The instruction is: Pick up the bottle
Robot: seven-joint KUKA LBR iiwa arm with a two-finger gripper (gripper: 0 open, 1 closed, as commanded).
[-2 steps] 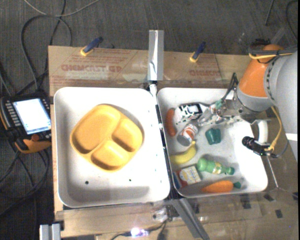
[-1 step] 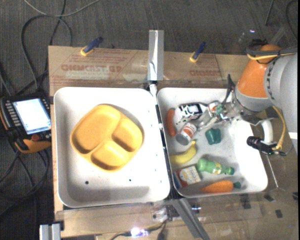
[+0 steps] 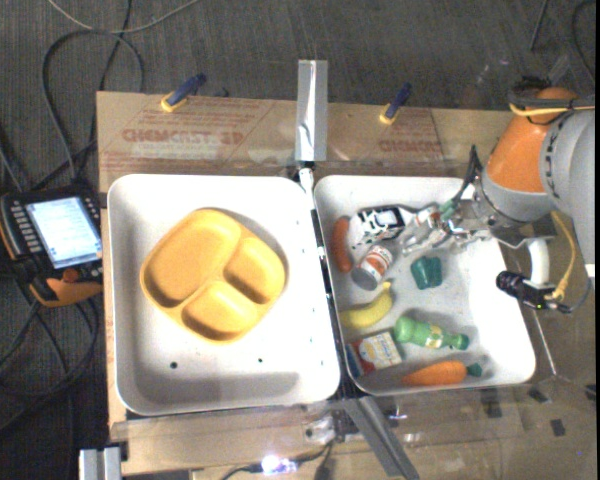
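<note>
Bench, right bin (image 3: 500,298): gripper (image 3: 432,224) low over the clutter at the far end, jaw state unclear, green bottle (image 3: 430,334) lying untouched near the front — still approach; next needs repositioning over it.

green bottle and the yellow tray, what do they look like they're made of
The green bottle, lying in the right bin, looks like glossy plastic: bright highlights on its body. It could be a toy. The yellow tray in the left bin looks like moulded plastic with a matte-to-satin finish: rounded compartments, soft sheen.
</note>
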